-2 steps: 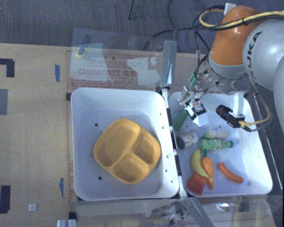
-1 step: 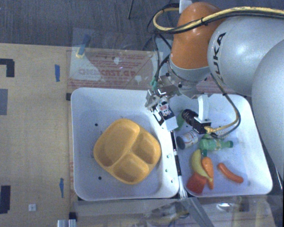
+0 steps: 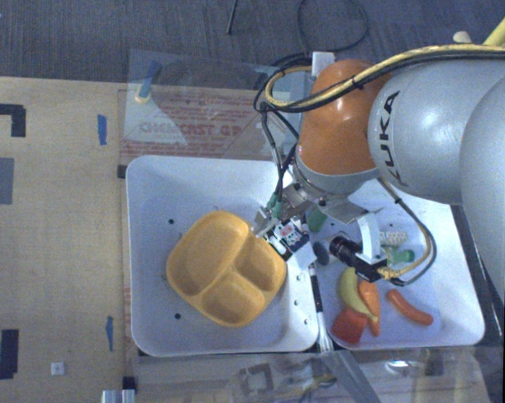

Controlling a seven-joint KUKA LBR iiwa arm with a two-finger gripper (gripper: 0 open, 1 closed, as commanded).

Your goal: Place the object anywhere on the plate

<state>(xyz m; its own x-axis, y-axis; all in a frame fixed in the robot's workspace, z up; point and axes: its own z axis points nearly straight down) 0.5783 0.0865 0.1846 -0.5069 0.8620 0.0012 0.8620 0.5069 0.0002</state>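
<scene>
Camera view: your tool [image 3: 278,230] sits over the left bin [image 3: 144,234], just at the upper right edge of the yellow divided plate [image 3: 225,268]. Can't tell its state, wrist blocks it. Toy food is in the right bin [image 3: 455,315]: banana [image 3: 353,289], carrot [image 3: 409,308], red piece [image 3: 349,325], all apart from the plate. Tabletop [image 3: 53,231] on the left.
</scene>
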